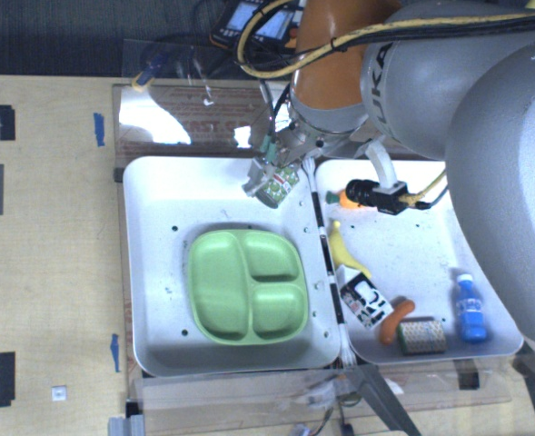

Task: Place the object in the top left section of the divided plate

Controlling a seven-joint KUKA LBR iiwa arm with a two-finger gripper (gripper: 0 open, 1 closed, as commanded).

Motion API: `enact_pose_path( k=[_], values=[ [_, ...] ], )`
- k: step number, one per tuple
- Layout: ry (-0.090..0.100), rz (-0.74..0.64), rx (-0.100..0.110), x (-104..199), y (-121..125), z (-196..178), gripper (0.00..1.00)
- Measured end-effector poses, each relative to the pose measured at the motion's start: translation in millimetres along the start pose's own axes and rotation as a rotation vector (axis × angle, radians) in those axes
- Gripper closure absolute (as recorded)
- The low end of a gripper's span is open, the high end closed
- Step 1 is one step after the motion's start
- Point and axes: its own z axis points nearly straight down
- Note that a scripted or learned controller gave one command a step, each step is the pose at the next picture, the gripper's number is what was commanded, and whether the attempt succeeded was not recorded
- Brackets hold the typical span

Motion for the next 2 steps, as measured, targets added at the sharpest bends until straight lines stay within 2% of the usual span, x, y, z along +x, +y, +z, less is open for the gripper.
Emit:
enact_pose_path(
  k=[1,2],
  values=[
    [-0.001,0.0,0.0,0.0,0.1,-0.2,0.0],
    [-0.002,-0.162,-0.001,-49.9,-31.2,-123.8,0.0]
  ],
)
